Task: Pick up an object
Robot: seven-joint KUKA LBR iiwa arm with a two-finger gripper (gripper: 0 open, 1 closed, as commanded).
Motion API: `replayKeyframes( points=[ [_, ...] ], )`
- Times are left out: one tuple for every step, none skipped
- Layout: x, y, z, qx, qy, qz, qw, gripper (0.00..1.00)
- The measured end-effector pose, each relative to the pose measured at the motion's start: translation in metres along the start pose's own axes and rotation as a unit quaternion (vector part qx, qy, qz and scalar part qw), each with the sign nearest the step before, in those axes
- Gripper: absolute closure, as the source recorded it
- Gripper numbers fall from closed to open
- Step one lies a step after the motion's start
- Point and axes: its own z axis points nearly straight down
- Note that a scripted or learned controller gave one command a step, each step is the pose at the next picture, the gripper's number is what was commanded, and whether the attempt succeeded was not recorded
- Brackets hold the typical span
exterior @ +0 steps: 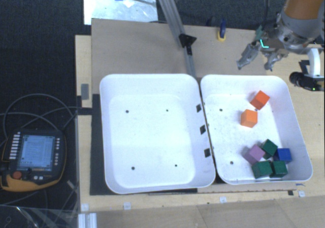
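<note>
1. We find the grey two-finger gripper point(259, 59) poised above the bench just beyond the far rim of the right-hand shallow white plastic bin point(299, 120), its fingers spread apart with nothing between them. We judge this a ready posture: parted so it can descend over a block.
2. Nearest the gripper lie two orange cubes point(260, 99) and point(249, 118), close together but apart, each with free sides; we judge them the easiest candidates.
3. At the bin's near right corner, a purple cube point(254, 154), three dark green cubes point(269, 148) and a blue cube point(283, 155) crowd together, touching; such packing leaves little room for fingers.
4. The left-hand shallow white plastic bin point(109, 120) adjoins the right one.
5. No pick has yet begun.
</note>
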Motion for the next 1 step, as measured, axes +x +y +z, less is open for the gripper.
replayKeyframes(
  points=[
    [-0.0038,-0.0057,0.0437,0.002,0.000,0.002,1.0000,0.00]
  ],
)
